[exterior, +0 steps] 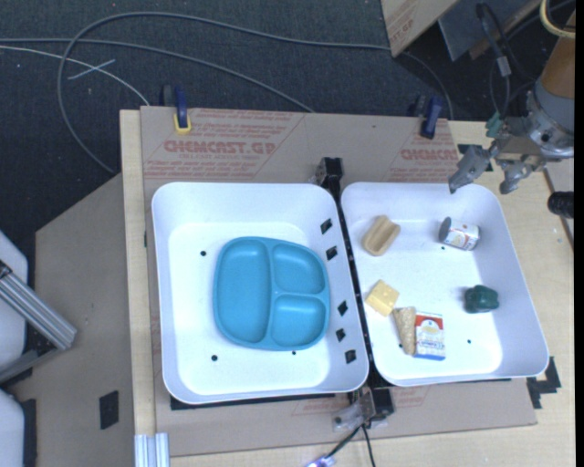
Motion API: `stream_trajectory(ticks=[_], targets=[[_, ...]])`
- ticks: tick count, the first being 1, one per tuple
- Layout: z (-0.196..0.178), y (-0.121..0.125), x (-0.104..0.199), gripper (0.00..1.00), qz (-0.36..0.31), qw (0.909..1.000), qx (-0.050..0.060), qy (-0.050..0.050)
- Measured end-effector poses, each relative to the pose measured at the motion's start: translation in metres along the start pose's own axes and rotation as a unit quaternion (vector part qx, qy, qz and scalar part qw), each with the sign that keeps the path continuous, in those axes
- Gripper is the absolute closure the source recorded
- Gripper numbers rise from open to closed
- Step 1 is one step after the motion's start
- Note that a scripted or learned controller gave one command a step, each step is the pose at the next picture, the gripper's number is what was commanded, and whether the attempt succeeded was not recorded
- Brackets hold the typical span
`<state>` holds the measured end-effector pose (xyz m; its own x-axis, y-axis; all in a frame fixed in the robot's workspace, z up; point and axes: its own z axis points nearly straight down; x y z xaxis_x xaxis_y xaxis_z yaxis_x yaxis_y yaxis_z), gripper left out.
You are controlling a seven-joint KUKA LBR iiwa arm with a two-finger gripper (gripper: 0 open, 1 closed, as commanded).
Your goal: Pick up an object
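Camera view from above and at a slant takes in a wooden bench (246, 137) carrying two shallow white bins side by side; the left bin (173, 228) holds a blue divided plate (270, 294) with three compartments, lying flat near the middle of that bin; the right bin (520, 310) holds several small objects, all well apart from the gripper; a tan bread roll (380, 235) lies near the bin's far left corner; a small can (459, 234), on its side, white with a dark end, lies near the far right edge; a dark green lump (481, 297) sits close to the right edge, about halfway along it; a pale yellow block (382, 296) lies near the left edge, and just beside it toward the near edge a tan crumbly stick (405, 328) touches a small carton (429, 334) with red, white and blue print; the gripper (482, 176) hangs at the far right corner of the right bin, above its rim rather than down among the objects; its two fingers are spread apart with nothing between them; the grey wrist and arm rise from it toward the upper right of the view; two blue clamps (181, 108) (430, 115) grip the bench's far edge; thin cables (100, 55) loop across the dark floor beyond the bench; a cardboard box (415, 20) sits past the far edge.
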<state>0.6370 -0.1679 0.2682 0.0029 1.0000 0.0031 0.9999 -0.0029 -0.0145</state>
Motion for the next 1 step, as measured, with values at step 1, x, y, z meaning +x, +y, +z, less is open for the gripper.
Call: stream_trajectory(ticks=[1], targets=[[-0.0089, 0.0018, 0.0008, 0.00, -0.002, 1.0000, -0.007, -0.001]])
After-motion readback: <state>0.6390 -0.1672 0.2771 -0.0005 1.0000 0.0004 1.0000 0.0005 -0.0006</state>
